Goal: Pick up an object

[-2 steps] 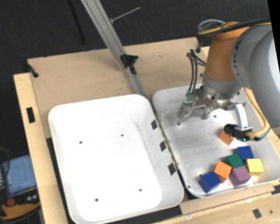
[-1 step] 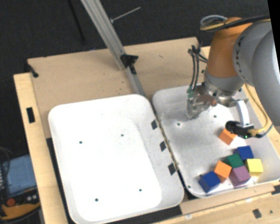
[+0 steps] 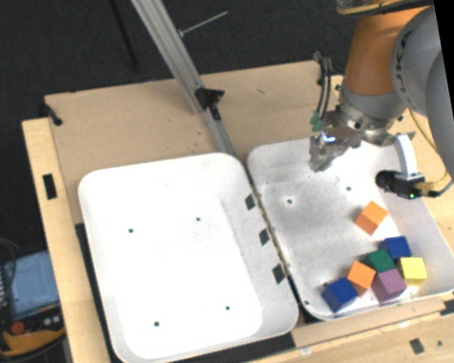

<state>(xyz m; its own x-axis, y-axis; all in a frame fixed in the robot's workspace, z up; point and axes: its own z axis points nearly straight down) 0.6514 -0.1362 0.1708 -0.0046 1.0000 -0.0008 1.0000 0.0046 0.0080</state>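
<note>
My gripper hangs over the far edge of the right bin, under the orange wrist band. Nothing shows between or below it. Several small blocks lie in this bin's near right part, well away from the gripper: an orange block alone, then a cluster with a blue block, a green block, a yellow block, a purple block, another orange block and another blue block.
The left bin stands beside the right one, with black clips along the seam between them. A slanted metal rail runs from the top down to the bins' far edge. Cables and a blue box lie left of the bench.
</note>
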